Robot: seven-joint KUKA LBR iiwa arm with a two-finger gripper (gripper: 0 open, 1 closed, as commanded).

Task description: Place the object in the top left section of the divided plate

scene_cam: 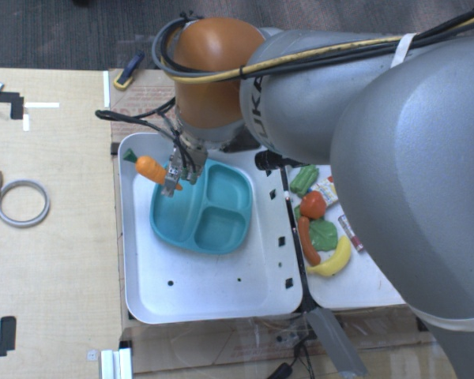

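The hand [174, 181] hangs over the upper left edge of the blue divided plate [201, 208], which lies in the left white bin [205, 294], and a toy carrot [150, 168] sits right at its fingers. The carrot's orange body sticks out to the left and slightly upward from the fingertips, with its green top [129, 155] farthest from the hand, so its long axis runs roughly from upper left to lower right, ending at the fingers. From this slanted view I judge the hand to be pinching the carrot's narrow end, though the fingers are small and partly shadowed, so the grip looks slight rather than firm. The relation that matters for the coming move is this: most of the carrot lies outside the plate, over the bin floor, beyond the plate's upper left rim — while the target section is just below and to the right of the fingertips. A release here would probably drop the carrot across the rim or off the plate, so the hand likely needs to carry it a little rightward and downward first. The right bin [379, 287] holds other toy food — a banana [336, 260], a tomato [313, 204] and green pieces [304, 179] — well apart from the plate.
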